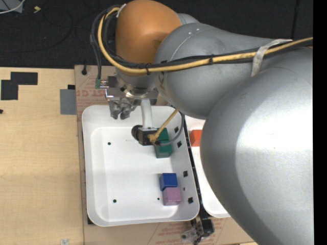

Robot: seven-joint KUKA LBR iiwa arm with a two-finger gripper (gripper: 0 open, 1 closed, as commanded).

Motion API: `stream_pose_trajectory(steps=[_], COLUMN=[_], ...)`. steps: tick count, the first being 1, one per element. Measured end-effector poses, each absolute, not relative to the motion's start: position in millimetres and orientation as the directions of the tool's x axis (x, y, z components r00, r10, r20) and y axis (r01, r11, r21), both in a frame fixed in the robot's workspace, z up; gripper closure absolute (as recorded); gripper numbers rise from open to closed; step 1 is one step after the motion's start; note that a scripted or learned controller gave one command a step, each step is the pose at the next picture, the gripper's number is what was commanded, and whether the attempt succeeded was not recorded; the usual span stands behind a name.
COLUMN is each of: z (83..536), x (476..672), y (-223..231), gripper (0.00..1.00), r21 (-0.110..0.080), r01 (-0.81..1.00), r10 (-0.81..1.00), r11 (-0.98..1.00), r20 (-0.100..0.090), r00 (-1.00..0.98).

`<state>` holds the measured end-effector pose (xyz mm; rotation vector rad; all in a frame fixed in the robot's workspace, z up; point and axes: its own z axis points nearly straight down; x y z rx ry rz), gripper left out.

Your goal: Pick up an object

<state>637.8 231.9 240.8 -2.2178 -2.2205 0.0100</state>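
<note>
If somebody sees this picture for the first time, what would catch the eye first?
The huge grey arm with its orange band strikes first, sweeping in from the right over most of the right bin. Its claw hangs at the far edge of the left bin. Along that bin's right side lie a green block, a blue block and a purple block, the last two touching.

Green block point(164, 150), blue block point(168, 180) touching lilac block point(171, 196), all near the left bin's point(102, 188) right wall.
</note>
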Motion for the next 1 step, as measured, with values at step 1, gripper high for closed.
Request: stream_pose_trajectory(steps=[1], z=[280.9], x=[644.8], y=[242.5], gripper=[1.00], r21=[0.000], r01=[1.000], r10=[1.000], r11=[0.001], r20=[0.000], r00=[-0.001])
